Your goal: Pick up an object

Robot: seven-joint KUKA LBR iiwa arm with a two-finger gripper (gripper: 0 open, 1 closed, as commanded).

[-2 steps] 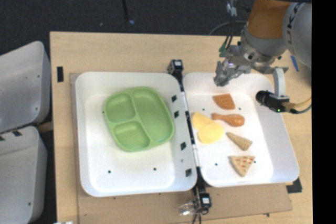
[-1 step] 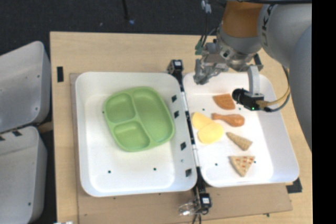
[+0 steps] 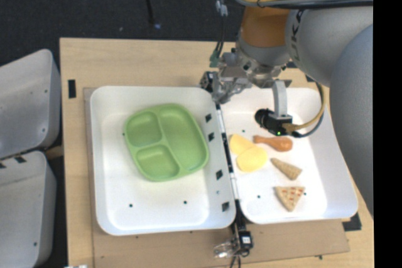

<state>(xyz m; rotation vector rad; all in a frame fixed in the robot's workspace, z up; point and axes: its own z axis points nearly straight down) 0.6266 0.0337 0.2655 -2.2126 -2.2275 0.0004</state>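
1. Yellow and tan food pieces in your right bin (image 3: 326,198): two yellow rounds (image 3: 246,154), one drumstick (image 3: 275,143), two wedges (image 3: 289,196).
2. One green divided tray (image 3: 166,141), left bin (image 3: 107,198).
3. Your gripper (image 3: 220,90): at the bins' far divider; finger spread cannot be made out, nothing seen held.
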